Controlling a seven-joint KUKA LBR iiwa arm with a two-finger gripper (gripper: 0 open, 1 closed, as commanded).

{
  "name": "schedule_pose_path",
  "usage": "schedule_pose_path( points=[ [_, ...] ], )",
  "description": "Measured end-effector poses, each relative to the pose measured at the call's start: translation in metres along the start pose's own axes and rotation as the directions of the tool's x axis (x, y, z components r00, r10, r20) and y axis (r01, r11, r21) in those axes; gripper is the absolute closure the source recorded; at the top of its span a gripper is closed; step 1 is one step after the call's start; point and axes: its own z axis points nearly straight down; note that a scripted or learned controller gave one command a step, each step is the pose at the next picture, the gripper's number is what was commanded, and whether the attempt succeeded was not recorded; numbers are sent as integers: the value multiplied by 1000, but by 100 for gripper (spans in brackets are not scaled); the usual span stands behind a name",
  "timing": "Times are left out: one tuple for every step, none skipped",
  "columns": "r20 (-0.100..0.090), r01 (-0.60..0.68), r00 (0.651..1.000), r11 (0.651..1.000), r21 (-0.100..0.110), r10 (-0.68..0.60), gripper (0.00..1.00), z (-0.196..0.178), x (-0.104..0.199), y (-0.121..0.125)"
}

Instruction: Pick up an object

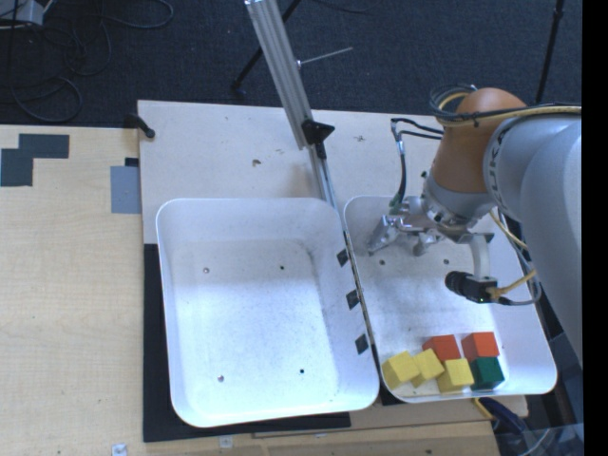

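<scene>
Several small blocks lie bunched in the front corner of the right bin (532,345): three yellow ones (429,364), two orange-red ones (446,347) and a green one (488,372). My gripper (397,245) hangs over the far end of that same bin, well behind the blocks and apart from them. Its metal fingers (376,242) are spread open and point down toward the bin floor, with nothing between them. The orange wrist band (465,150) and the grey arm reach in from the right.
The left bin (171,255) sits beside the right one, with black clips (353,297) along the shared edge. A slanted aluminium bar (285,74) rises behind the bins. A black cable plug (472,286) hangs from the arm over the right bin.
</scene>
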Motion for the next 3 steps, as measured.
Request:
schedule_pose_path(
  points=[
    [4, -6, 1000, 1000, -4, 6, 0, 6, -50, -19],
    [4, -4, 1000, 1000, -9, 4, 0, 8, -45, -80],
    [0, 0, 1000, 1000, -6, 0, 0, -2, -2, -95]
  ],
)
